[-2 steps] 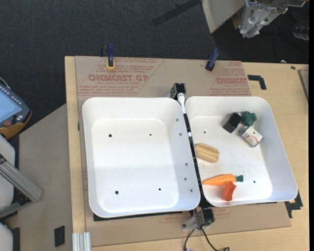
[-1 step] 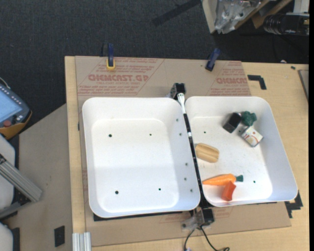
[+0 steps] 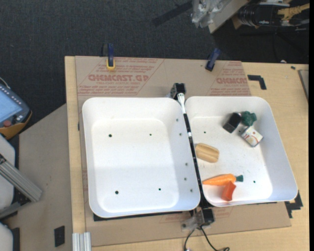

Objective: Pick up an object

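Beside the right bin's (image 3: 274, 147) dividing wall, a tan bread-like block (image 3: 207, 152) is lying flat, looking light, stiff and easy to pinch across its short sides. Tool (image 3: 203, 14) is hanging above; opening unclear.

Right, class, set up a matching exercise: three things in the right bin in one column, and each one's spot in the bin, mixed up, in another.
Things:
1. carrot
2. tan block
3. black block

Spots:
A. far end of the bin
B. near edge of the bin
C. mid-bin, by the divider

Pairs: 1-B, 2-C, 3-A
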Robot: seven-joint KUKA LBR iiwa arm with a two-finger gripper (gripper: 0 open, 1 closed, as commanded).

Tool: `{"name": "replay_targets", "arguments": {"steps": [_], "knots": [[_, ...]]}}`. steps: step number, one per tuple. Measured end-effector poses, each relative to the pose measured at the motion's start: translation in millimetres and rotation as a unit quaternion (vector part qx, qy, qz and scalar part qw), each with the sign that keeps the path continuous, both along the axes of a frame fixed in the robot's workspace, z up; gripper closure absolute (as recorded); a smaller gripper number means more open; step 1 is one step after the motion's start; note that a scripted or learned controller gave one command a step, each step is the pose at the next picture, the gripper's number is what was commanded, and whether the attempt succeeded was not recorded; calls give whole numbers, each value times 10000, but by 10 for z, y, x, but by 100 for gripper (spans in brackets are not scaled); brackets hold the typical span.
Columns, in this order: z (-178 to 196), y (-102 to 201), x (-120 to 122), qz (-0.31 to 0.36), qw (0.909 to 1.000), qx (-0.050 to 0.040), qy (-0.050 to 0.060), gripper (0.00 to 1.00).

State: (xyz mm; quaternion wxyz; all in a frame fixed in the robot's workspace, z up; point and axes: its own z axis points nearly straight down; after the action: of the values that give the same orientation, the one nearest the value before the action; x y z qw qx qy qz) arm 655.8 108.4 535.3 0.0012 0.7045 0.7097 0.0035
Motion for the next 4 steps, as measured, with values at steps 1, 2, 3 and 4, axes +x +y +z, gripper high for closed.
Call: {"name": "replay_targets", "arguments": {"steps": [1,2,3,4], "knots": [[-7,650,104,1,10000,-1,16,100],[-7,1202,99,-3,10000,-2,17,100],[114,1175,105,-21,10000,-4,-12,100],[220,1184,105,-12,10000,-2,-32,100]]}}
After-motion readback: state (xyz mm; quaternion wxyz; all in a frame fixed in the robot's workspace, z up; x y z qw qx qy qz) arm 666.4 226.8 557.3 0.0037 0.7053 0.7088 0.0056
